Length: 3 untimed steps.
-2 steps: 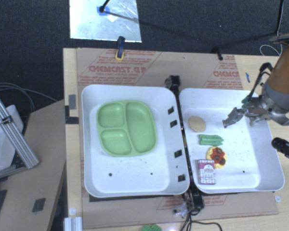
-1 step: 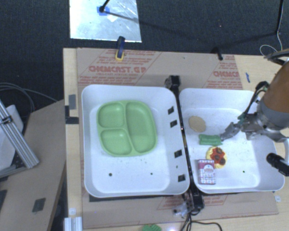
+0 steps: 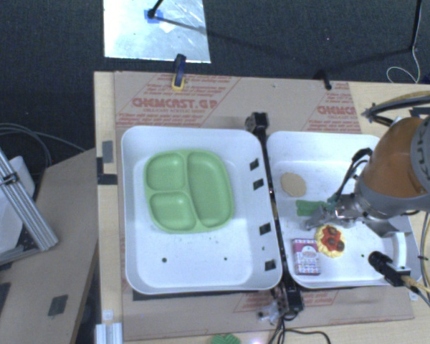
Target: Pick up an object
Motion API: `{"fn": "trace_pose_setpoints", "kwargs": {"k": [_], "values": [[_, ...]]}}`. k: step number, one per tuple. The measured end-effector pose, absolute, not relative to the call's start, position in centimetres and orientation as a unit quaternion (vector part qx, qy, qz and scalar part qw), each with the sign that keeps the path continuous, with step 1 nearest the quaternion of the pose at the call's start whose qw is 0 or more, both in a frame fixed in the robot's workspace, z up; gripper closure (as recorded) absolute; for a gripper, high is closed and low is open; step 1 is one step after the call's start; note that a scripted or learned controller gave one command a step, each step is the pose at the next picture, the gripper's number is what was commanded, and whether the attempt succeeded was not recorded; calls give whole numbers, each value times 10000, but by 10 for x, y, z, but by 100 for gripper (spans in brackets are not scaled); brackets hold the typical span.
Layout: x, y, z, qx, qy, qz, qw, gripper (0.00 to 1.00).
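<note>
While the green divided plate (image 3: 188,190) lies in the left bin (image 3: 132,192), the right bin (image 3: 344,145) holds a tan disc (image 3: 294,185), a green piece (image 3: 309,208), a pink packet (image 3: 306,256) and a red-and-yellow toy (image 3: 331,240); the jaws (image 3: 335,213) hover beside the green piece, whether clenched I cannot tell.

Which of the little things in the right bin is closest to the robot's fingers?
The green piece, lying right at the gripper. The tan round cookie sits farther up, the yellow-and-red item just below, and the pink packet farthest down.
</note>
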<state>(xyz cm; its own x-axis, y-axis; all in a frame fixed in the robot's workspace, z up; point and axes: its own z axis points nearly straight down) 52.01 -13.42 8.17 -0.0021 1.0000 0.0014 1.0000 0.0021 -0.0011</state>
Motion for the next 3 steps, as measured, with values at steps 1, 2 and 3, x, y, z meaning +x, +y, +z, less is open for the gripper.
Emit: {"fn": "trace_pose_setpoints", "kwargs": {"k": [1, 2, 3], "values": [[527, -164, 122, -7074, -7068, -8, -25, 0], [485, -146, 83, -7068, -7074, 2, 14, 0], [488, -148, 95, -7066, -7076, -14, -17, 100]]}}
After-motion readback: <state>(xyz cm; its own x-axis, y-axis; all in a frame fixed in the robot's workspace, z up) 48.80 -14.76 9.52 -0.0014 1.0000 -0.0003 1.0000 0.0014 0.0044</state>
